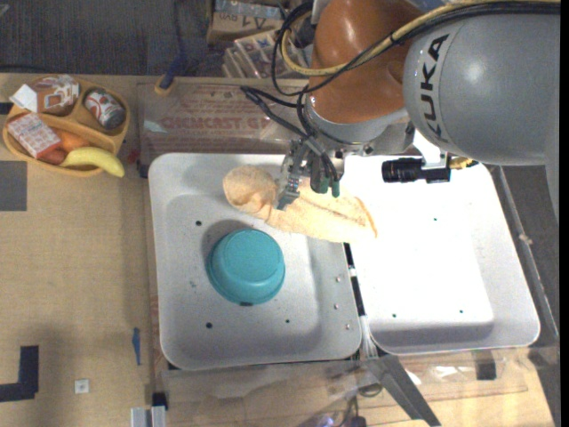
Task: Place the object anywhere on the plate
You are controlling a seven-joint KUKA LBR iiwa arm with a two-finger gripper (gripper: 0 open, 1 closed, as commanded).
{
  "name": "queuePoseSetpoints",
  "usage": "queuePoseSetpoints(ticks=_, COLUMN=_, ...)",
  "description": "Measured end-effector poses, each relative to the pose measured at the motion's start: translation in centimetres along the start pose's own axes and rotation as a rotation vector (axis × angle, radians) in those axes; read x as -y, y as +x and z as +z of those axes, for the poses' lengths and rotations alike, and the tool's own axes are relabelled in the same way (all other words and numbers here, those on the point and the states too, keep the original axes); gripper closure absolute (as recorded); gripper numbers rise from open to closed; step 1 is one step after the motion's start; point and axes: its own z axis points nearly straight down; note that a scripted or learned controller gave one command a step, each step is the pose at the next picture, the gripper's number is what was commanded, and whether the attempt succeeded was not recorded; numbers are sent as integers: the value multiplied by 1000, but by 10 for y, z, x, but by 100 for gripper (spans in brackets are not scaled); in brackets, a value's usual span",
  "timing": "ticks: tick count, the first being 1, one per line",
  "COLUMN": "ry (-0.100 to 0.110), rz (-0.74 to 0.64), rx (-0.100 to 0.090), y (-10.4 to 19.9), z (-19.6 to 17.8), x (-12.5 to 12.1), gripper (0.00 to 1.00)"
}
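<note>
A teal round plate [246,265] lies in the left bin [178,327], near its middle. A tan, soft-looking object [324,220] stretches from a rounded lump at the bin's back across to the divider between the bins, its right tip over the right bin's edge. My gripper [308,188] hangs right above the object's middle, behind and to the right of the plate. Its fingers [288,190] stand apart, open, with their tips down at the tan object; nothing shows pinched between them.
The right bin [444,274] sits beside the left one, under the arm's grey and orange body [400,52]. A yellow tray of toy food with a banana [62,132] lies on the bench at the far left.
</note>
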Motion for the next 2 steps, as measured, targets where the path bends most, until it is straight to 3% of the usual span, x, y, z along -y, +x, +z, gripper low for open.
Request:
queuePoseSetpoints(ticks=1, ry=1, rz=-222, rx=-5, y=9, z=7, x=-18, gripper=100)
queuePoseSetpoints(ticks=2, ry=1, rz=-222, rx=-4, y=9, z=7, x=-18, gripper=0)
